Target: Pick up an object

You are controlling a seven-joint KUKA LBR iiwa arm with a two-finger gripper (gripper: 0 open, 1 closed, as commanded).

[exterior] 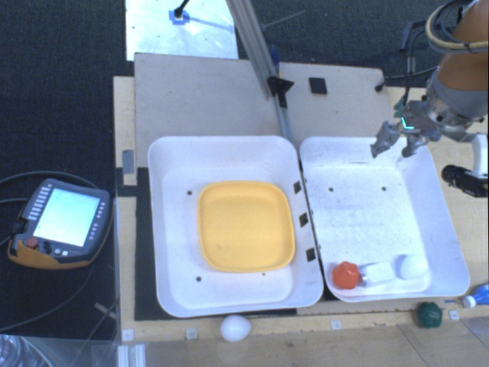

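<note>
My gripper [395,146] hangs over the far edge of the right bin [382,220], its two fingers spread apart with nothing between them. At the near end of that bin lie a small red-orange ball [346,275], a whitish cylinder-like piece [377,273] beside it, and a white round object [413,266] further right. All three lie well below the gripper in the view, apart from it. A yellow square plate [247,225] rests in the middle of the left bin [172,228].
A white egg-shaped object [235,328] and a dark green ball [429,314] lie on the bench in front of the bins. A teach pendant [59,222] sits at the left. A metal pole [256,37] slants across the back. A black clamp [462,178] sticks out at the right.
</note>
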